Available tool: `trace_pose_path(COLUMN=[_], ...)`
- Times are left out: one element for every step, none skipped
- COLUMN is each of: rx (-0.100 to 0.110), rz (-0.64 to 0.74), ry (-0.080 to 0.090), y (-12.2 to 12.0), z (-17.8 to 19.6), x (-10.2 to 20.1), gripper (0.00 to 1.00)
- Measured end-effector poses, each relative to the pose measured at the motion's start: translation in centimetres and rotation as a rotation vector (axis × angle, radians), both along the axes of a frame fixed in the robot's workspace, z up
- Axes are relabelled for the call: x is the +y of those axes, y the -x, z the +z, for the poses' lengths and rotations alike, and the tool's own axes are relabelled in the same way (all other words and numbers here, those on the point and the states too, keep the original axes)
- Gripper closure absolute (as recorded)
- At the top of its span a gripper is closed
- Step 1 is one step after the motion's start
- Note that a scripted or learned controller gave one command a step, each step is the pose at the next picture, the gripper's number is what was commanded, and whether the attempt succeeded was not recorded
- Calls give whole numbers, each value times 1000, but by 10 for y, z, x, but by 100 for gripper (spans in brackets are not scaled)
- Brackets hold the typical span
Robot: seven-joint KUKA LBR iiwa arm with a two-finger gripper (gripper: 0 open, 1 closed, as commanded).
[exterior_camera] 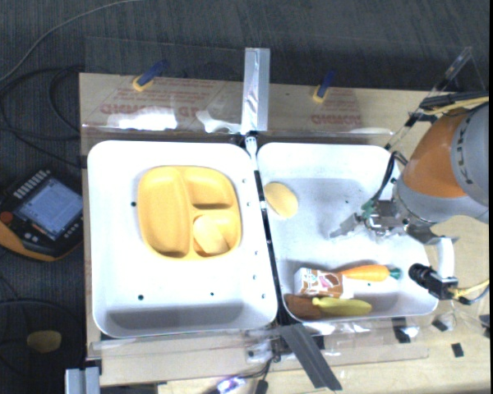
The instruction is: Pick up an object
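Over the right bin (312, 158) the gripper (345, 226) is hanging (open or closed, I cannot tell), with the carrot (366, 273), carton (320, 282) and banana (343, 305) lying crowded at the near wall, so a grab there is risking slipping off.

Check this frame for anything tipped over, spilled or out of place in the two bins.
Nothing stands out. The yellow three-compartment plastic tray sits flat in the left white bin. In the right white bin, the small printed carton, orange carrot and yellow banana lie crowded along the near wall; a pale yellow round piece rests apart.
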State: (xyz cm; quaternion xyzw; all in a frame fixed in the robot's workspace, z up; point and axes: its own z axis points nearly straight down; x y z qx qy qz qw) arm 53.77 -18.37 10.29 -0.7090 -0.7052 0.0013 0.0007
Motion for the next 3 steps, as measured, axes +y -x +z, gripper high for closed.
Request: trace_pose_path(rx=[-14, -14, -7], rz=[-4, -4, 135], ry=[4, 4, 2], y=[50, 50, 39], z=[-14, -14, -14], x=[0, 0, -10], gripper=[0, 0, 0])
